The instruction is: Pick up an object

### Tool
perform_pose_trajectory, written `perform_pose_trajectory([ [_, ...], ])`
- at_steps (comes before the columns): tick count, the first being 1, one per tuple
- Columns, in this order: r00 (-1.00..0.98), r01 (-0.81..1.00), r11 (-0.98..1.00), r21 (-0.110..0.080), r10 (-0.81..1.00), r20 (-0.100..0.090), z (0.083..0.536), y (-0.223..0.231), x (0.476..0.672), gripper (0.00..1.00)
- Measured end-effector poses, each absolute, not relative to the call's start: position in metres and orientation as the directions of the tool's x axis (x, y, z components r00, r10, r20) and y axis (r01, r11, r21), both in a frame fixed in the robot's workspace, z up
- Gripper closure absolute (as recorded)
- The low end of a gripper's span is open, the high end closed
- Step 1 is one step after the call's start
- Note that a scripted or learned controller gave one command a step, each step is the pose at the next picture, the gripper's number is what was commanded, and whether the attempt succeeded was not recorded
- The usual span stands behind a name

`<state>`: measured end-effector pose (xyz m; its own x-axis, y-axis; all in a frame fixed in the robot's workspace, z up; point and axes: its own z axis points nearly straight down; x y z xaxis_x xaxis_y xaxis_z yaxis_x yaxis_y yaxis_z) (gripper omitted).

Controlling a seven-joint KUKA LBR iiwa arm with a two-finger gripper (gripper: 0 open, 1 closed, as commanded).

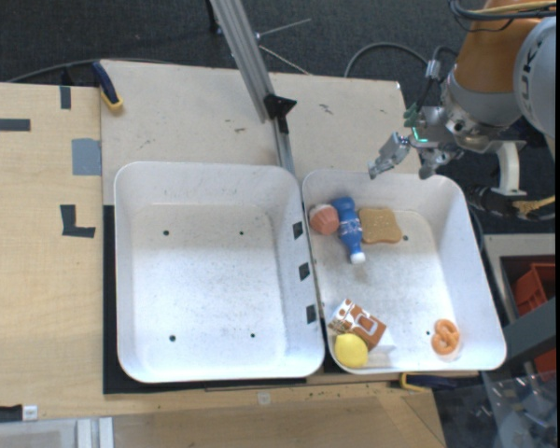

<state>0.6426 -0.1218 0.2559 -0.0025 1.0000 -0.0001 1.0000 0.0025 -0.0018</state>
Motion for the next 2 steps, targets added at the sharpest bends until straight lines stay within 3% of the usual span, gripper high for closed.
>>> perform_pose_trajectory([
  [2,-0.001,1.0,0.001,-0.008,1.0,0.0,0.145,-0.124,0.635,0.0],
])
